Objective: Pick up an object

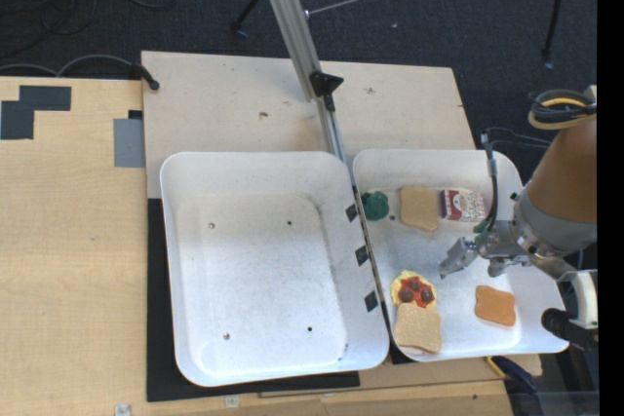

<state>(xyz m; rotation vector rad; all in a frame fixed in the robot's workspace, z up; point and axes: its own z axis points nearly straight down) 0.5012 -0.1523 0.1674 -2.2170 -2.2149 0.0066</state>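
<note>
Camera view: the pincer point(458, 260), spread state undeterminable, hovers in the right white plastic bin point(507, 338) between the flat orange slab point(495, 306) and the round red-topped toy pizza point(413, 289); descending midway risks closing on nothing.

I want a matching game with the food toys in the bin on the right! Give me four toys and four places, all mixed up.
Toys:
1. green ball
2. orange piece
3. pizza slice
4. little carton

Places:
A. at the bin's far edge, just right of the tan bread
B. just above the bread slice at the near edge
C. right by the divider between the two bins
D. near the bin's right corner, below the robot's hand

Pairs: 1-C, 2-D, 3-B, 4-A
</note>
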